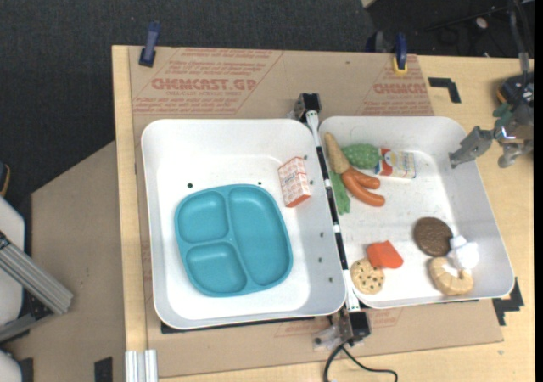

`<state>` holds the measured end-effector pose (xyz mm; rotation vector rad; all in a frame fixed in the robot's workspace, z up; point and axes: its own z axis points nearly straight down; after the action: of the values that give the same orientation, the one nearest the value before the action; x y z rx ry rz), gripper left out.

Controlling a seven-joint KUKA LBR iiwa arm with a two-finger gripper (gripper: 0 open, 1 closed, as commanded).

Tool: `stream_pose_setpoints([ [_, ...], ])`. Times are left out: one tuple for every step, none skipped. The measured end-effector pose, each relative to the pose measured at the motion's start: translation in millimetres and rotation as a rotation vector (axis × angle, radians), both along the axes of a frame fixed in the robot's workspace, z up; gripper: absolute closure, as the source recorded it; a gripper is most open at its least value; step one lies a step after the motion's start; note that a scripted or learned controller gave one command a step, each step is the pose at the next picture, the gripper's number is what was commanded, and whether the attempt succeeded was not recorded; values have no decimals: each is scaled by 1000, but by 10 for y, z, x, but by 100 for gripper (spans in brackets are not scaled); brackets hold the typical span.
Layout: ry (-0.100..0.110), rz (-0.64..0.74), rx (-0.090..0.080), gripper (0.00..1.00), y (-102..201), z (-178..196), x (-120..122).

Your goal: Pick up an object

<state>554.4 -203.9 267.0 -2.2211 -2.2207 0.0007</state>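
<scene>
- You are looking down at a slant on a bench topped with brown printed cardboard, with two shallow white bins side by side on it.
- The left bin fills the centre-left of the frame. Inside it, a teal divided plate with three compartments lies toward the lower left, and a small red-and-white carton lies near the bin's upper right, just beside the plate's upper right corner.
- The right bin sits at the centre-right and holds the loose objects you could pick from.
- Along its upper left you find a tan stick-shaped piece, a green leafy piece, an orange hot dog just below them, and a small bottle lying on its side to the right of the green piece.
- Lower in that bin lie an orange wedge and, at the lower left, a chocolate chip cookie close beside the wedge.
- At the lower right, a dark brown round cookie sits just above a tan pastry with a white piece touching it.
- The tool enters at the upper right of the frame, over the right bin's upper right rim, well apart from all the objects.
- You cannot tell how far apart the tool's parts stand; nothing is seen in its hold.
</scene>
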Motion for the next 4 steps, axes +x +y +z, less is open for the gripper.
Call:
stream_pose_setpoints([
  [11,9,7,0,916,-1139,171],
  [-6,2,1,0,1044,-1824,575],
  [13,-3,-2,0,1054,-1831,752],
  [7,-2,-1,100,1066,-1732,760],
])
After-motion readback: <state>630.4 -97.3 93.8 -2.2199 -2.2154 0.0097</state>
